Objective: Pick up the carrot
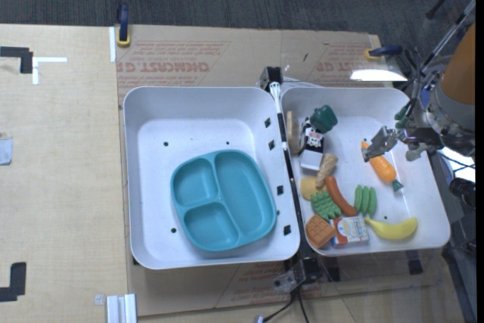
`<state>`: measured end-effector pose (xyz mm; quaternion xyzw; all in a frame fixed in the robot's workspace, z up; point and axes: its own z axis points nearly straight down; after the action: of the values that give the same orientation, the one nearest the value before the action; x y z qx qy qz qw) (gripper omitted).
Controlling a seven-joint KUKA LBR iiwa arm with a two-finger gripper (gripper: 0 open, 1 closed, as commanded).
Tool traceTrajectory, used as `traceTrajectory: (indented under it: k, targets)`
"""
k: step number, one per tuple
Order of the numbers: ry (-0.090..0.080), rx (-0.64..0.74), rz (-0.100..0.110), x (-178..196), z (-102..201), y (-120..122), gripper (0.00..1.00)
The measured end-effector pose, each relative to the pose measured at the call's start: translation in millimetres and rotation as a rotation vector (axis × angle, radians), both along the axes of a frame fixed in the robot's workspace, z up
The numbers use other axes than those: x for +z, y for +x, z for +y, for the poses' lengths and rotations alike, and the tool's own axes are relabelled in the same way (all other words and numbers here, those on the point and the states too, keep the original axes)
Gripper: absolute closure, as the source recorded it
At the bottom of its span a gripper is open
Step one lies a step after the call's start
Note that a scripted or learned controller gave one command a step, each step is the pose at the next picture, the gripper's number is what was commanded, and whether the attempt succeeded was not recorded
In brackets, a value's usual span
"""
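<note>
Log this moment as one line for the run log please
phase: approach | gripper over right bin, above carrot | carrot lying in bin, not lifted | left bin: teal plate

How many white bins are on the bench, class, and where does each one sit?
2. The left bin holds a blue divided plate; the right bin, touching it along the middle, holds the toy food, including the carrot.

Teal plate (223, 199), banana (393, 228), peas (365, 200)
</note>
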<state>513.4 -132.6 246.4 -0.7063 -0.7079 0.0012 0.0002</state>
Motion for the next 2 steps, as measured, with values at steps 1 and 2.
traceTrajectory:
  k: [1,2]
  targets:
    - [0.002,0.051,0.001,-127.5,-27.5,26.0,0.0]
    - [0.008,-0.091,0.001,-154.1,-51.9,24.7,0.0]
